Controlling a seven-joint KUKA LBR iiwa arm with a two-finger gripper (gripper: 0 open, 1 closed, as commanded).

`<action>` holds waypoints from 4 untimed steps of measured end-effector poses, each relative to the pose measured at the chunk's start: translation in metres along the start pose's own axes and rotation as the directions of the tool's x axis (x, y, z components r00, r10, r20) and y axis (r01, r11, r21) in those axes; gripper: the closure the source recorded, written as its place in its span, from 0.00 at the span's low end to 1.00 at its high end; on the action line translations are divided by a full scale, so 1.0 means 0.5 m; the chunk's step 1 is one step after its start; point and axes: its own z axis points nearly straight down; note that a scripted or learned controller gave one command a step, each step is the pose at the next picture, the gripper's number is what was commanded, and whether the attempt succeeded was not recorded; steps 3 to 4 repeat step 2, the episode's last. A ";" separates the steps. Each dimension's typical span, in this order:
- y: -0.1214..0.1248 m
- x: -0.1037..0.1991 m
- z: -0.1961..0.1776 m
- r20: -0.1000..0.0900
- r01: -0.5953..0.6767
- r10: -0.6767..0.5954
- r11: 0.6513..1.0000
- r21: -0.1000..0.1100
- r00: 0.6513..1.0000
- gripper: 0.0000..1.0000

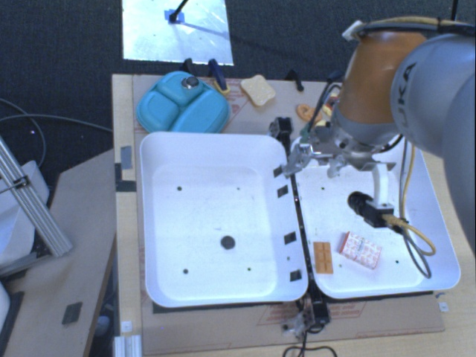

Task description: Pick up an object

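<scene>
Partly hidden, gripper (318, 158) above right bin (327, 214), arm (439, 88) cropped.

This looks like a robotics lab: a big grey industrial robot arm with an orange band (416, 73) reaches over a pale wooden surface (126, 274) bearing two shallow white plastic bins (160, 199), beside a bare aluminium frame strut (33, 199) on dark carpet (59, 36).

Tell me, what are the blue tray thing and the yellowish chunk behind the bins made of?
The blue tray looks like smooth moulded plastic: it has a soft shine and rounded compartments. The yellowish chunk looks like sponge or foam, maybe toy bread: matte, pale face, darker edge.
</scene>
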 end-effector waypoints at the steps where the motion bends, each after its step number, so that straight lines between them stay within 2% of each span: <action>1: 0.058 0.024 -0.137 0.001 0.000 0.000 1.000 -0.008 1.000 0.00; 2: 0.169 0.004 -0.059 0.003 -0.001 0.001 1.000 -0.003 1.000 0.00; 4: 0.169 0.004 -0.059 0.003 -0.001 0.001 1.000 -0.003 1.000 0.00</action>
